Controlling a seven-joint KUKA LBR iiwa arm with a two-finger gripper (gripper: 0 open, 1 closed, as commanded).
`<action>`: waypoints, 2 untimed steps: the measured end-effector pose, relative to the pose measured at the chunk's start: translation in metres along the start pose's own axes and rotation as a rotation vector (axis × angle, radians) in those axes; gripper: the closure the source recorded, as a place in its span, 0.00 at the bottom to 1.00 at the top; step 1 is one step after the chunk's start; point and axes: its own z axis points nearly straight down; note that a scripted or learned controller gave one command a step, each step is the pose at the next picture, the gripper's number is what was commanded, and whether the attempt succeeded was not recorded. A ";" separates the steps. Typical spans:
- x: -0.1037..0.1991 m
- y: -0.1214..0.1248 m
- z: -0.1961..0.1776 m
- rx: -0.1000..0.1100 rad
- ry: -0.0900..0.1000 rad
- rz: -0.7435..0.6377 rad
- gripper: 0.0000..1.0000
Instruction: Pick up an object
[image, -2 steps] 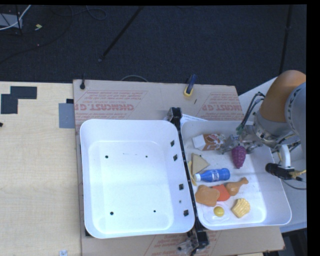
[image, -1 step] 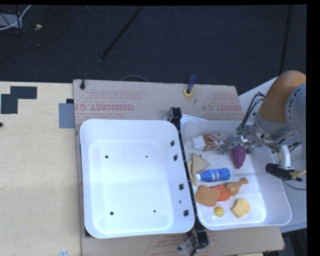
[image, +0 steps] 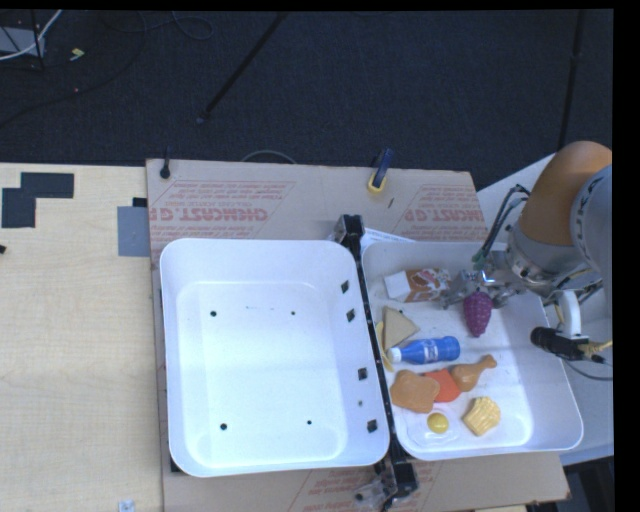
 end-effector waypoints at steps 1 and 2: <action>-0.001 0.005 0.001 0.011 0.002 -0.007 0.00; 0.000 0.004 0.001 0.008 0.001 -0.007 0.00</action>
